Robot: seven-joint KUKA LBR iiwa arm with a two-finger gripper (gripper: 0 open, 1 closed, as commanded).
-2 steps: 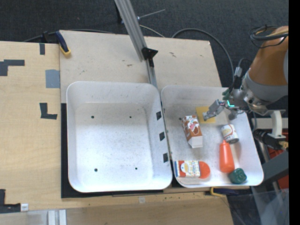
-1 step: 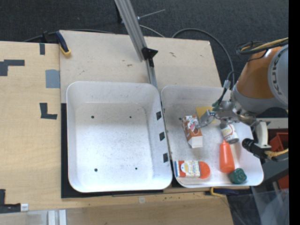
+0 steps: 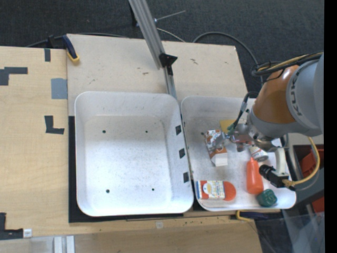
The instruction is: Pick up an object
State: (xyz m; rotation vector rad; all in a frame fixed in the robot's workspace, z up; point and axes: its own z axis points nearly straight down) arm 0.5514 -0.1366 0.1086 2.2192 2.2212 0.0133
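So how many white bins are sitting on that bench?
2. The left bin fills the middle of the bench; the right bin touches its side, under the arm, holding small objects.

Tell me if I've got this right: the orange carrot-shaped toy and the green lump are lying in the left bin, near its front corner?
Not quite. The camera view shows the orange carrot-shaped toy and the green lump lying in the right bin, near its front corner, not the left one.

bench | two white bins (side by side): left bin, right bin
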